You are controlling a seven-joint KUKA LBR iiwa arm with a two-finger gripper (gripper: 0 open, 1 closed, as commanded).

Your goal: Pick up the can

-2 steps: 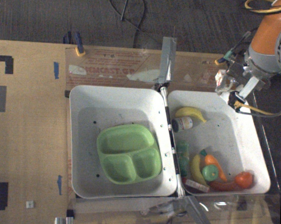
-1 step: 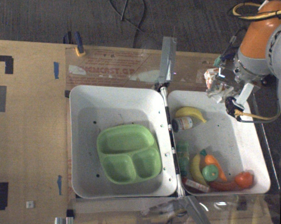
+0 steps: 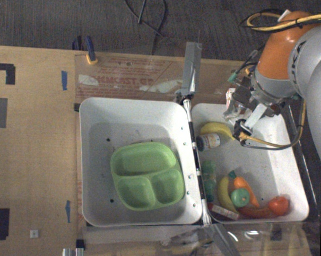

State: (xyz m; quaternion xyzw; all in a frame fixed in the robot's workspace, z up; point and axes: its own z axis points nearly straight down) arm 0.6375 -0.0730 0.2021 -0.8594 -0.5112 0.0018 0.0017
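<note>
The can (image 3: 209, 141), small with a pale label and a dark end, lies on its side at the left wall of the right bin (image 3: 286, 162). A yellow banana (image 3: 218, 128) rests just behind it. My gripper (image 3: 239, 118) hangs over the back of the right bin, up and to the right of the can and close above the banana's right end. Nothing is visibly held in it.
The left bin (image 3: 97, 117) holds a green divided plate (image 3: 148, 174). At the front of the right bin lie a second banana (image 3: 224, 192), a green bottle (image 3: 208, 169), a carrot (image 3: 243, 184), a green fruit (image 3: 240, 197) and a red pepper (image 3: 278, 205). A yellow cable (image 3: 271, 146) loops under the wrist.
</note>
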